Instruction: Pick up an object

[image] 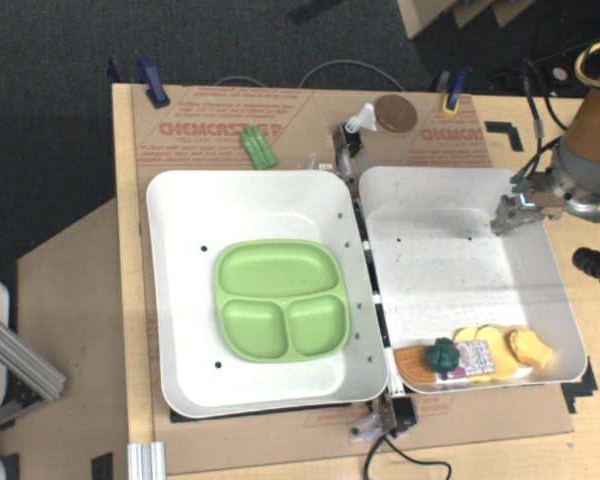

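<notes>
A small pile of objects lies in the near corner of the right bin: a dark green toy, a yellow piece, a pale yellow packet with red and white print, and an orange-brown piece. My gripper hovers at the bin's far right side, well away from the pile, with nothing seen between its fingers. The arm enters from the right edge.
The left bin holds a green divided plate. On the cardboard behind the bins lie a green object, a brown disc and a small white fixture. Blue clamps grip the far edge.
</notes>
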Robot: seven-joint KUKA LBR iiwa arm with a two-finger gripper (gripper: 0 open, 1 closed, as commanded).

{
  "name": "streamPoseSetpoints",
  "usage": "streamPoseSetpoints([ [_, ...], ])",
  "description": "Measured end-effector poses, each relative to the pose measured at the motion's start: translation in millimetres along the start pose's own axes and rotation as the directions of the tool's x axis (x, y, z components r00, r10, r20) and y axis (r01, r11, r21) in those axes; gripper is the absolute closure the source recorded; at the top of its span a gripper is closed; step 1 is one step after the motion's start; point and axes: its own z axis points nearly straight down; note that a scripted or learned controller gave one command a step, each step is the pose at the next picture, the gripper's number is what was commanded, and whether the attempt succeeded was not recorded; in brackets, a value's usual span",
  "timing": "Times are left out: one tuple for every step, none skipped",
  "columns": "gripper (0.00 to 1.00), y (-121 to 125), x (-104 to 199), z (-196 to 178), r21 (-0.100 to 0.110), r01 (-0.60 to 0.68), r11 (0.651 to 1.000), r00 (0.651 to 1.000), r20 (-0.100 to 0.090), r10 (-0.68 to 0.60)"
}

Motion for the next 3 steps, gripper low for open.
streamPoseSetpoints([
  [0.00,1.1,0.0,1.0,-0.001,0.001,1.000,1.000,0.000,-0.001],
  [0.00,-18.4,6.4,54.7,0.004,0.001,1.000,1.000,-0.003,-0.001],
  [0.00,26.0,-0.6,-49.8,-0.014,0.003,1.000,1.000,0.006,-0.003],
])
